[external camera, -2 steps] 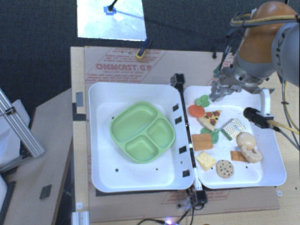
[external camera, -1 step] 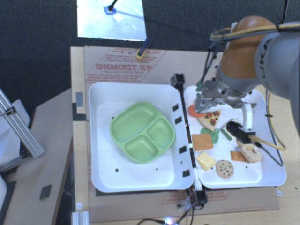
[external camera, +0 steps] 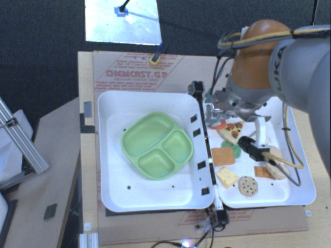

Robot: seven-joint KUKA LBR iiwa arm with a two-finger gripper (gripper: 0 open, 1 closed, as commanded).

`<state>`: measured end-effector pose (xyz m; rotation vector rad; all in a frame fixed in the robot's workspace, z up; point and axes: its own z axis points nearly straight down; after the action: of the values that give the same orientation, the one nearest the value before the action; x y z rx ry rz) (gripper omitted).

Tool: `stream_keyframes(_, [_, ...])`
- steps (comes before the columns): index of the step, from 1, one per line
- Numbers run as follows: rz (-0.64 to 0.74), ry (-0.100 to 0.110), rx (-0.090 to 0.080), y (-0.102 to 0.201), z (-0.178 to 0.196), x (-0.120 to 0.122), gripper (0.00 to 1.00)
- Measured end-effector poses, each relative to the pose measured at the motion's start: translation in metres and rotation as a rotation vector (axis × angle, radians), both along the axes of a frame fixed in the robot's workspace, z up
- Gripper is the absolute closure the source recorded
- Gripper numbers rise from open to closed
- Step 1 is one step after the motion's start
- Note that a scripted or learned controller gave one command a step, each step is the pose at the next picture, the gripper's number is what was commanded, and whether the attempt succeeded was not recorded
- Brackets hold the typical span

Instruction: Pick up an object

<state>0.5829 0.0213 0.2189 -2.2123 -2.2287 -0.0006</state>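
The grey arm's tool [external camera: 220, 119] hangs low over the right shallow white plastic bin [external camera: 300, 182], at its upper-left corner; how it is set cannot be told, and nothing shows in its grip; the nearest candidate, a triangular toy pizza slice [external camera: 231, 133], lies just beside it toward the bin's middle, its long axis slanting; an orange square cracker [external camera: 223, 156] sits further on.

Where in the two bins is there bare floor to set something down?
Left bin: bare floor rings the green tray, widest along the near wall and in the far-left corner. Right bin: crowded; pizza slice, orange square, cracker and cookie cluster under the arm; a small patch sits right of the cookie.
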Motion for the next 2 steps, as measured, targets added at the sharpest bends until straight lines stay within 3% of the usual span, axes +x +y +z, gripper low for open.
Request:
stream_keyframes(1, [-0.001,-0.003,0.0,0.004,0.011,-0.001,1.0])
stream_keyframes(2, [-0.007,0.0,-0.001,-0.003,-0.004,-0.012,1.0])
